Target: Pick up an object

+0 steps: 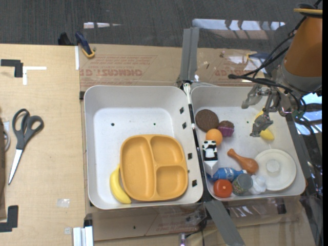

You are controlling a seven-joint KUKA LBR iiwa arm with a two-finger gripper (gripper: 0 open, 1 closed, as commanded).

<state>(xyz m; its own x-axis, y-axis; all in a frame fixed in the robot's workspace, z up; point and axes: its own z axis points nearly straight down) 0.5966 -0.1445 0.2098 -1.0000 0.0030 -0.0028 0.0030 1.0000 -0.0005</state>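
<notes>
Small yellow toy [267,135] down in the right bin [230,99], near the far right side, just under and beside the gripper [260,123]. Too small and blurry to tell how wide open the gripper is, or whether the yellow toy is really held or just lying next to it. Big grey arm with an orange band [306,40] up above, coming in from the right. More toys in the same bin: a round brown cookie [207,119], a purple lump [226,128], an orange ball [214,136], a black and white toy [209,150], a brown drumstick [242,161], a white round dish [275,168], a blue thing [225,174], a red tomato [222,188] and a grey can [243,183]. Over in the left bin [133,106], a yellow plate [154,166] with three parts, and a banana [118,187] touching its left edge. Scissors [23,132] out on the bench, well apart from both bins.
</notes>
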